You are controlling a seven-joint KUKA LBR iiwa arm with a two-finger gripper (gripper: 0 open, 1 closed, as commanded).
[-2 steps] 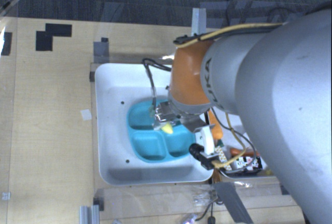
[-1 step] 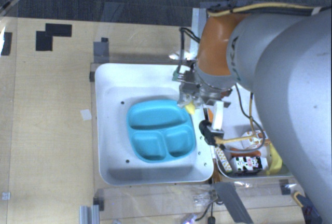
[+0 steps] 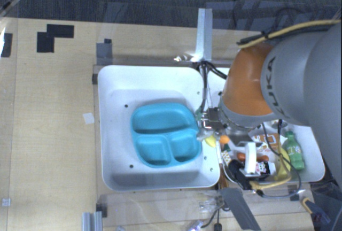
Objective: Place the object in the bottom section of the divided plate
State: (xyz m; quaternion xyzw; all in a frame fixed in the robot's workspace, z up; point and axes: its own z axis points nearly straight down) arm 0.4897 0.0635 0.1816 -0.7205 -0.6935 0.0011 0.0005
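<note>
While end effector (image 3: 209,127) state unclear, glossy blue divided plate (image 3: 163,134) sits in white bin (image 3: 115,117).

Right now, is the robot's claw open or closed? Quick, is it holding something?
Gripper: it sits at the edge of the blue divided plate, but whether it is open, closed or holding anything cannot be told.

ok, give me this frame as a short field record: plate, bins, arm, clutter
plate: blue divided plate in the left bin, three sections, nothing in them
right bin: mostly under the arm; holds mixed small items, including a green bottle
arm: grey, orange band, over the right bin near the divider between the bins
gripper: hidden under the wrist, state unclear
small yellow object: at the left bin's right rim, beside the plate
</note>
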